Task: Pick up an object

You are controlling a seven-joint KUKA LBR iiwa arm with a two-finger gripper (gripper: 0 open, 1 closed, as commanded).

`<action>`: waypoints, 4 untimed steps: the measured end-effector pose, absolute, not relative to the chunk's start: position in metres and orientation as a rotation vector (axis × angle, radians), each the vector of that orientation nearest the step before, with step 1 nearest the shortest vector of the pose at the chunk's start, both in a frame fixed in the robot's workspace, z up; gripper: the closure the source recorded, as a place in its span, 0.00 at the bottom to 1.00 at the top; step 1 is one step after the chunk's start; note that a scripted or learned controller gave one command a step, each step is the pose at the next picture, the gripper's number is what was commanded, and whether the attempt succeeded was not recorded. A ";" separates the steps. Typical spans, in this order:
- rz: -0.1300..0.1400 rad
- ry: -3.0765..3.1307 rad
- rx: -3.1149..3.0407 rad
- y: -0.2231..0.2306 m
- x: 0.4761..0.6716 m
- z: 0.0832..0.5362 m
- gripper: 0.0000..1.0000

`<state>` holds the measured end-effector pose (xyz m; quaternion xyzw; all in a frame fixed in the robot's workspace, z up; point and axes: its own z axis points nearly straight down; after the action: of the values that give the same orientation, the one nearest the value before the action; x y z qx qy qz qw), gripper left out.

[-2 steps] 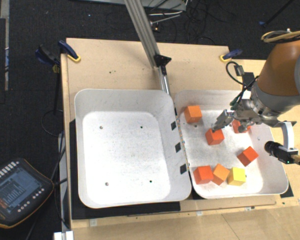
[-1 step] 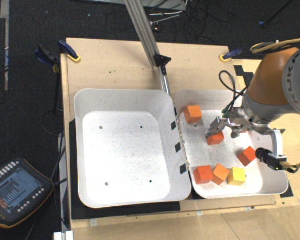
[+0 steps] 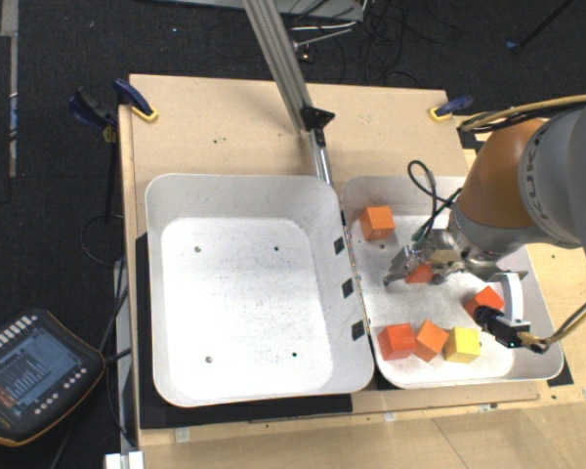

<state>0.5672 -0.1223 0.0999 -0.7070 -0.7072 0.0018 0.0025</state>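
Camera view looks down on a tan wooden surface [image 3: 234, 115] carrying two shallow white bins side by side. On the side away from the arm, the left bin [image 3: 176, 203] shows only dark specks on its floor. Over the middle of the right bin [image 3: 542, 364] the grey arm with its orange band [image 3: 493, 179] reaches down, and the hand [image 3: 415, 270] sits low there. A small red-orange object [image 3: 420, 275] shows right at the hand's tips, but whether the hand is open or closed around it I cannot tell. An orange cube [image 3: 377, 222] lies near this bin's far edge. Along the near edge sit a red-orange cube [image 3: 397, 341], an orange cube beside it [image 3: 432, 339] and a yellow cube [image 3: 464, 344], close together. A red block [image 3: 487, 300] lies just beyond the yellow one
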 end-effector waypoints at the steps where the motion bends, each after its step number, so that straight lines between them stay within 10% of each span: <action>1: -0.001 -2.221 -2.224 -0.123 0.569 0.114 1.00; 4: -0.006 -2.229 -2.223 -0.119 0.568 0.243 1.00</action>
<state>0.5681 -0.1188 0.2433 -0.7061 -0.7081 -0.0018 -0.0031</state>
